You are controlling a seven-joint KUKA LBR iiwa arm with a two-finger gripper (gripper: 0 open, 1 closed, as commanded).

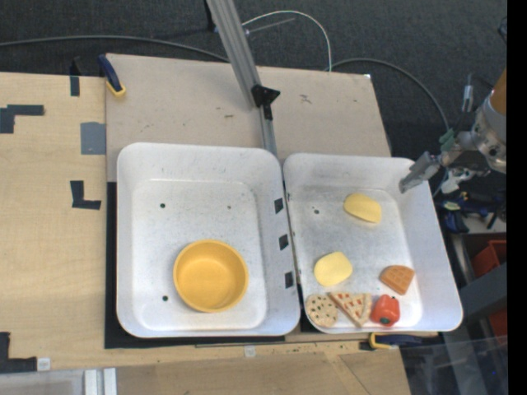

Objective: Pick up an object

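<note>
two white bins sat side by side on the worktop (189,105). the left bin (198,163) held a yellow bowl (211,275) toward six o'clock. the right bin (428,245) held a pale yellow piece (363,207) near twelve o'clock, another (333,268) at centre, a brown piece (398,279), a cookie (321,309), a wedge (352,306) and a red pepper (384,309) along six o'clock. the gripper (416,175) hung over its two o'clock rim.

A robotics lab is suggested by a plywood bench (49,220) marked with tape patches (92,137). Two white bins (198,163) are set side by side below a slanted aluminium pole (235,35). Loose cables (329,35) are trailed over dark carpet (395,15).
</note>
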